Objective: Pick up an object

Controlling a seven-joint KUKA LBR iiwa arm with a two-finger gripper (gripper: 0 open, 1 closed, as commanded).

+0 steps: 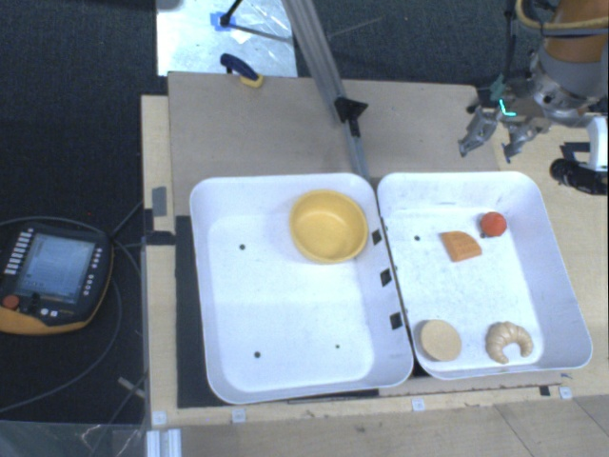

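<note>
hand (496, 142) spread wide, holding nothing, above right bin's (552, 284) far edge; croissant (508, 341) in near corner

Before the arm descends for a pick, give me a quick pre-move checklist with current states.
1. Gripper above the bench, outside both bins: ok.
2. Nothing between the jaws, which stand apart: ok.
3. Targets in the right bin: red ball, orange wedge, round biscuit, croissant: ok.
4. Spacing: ball and wedge sit close together; biscuit and croissant lie apart: ok for the latter two.
5. Yellow bowl sits in the left bin, clear of the right-bin path: ok.
6. Gripper aligned over any target: not ok, it hangs beyond the bin's far rim.
</note>
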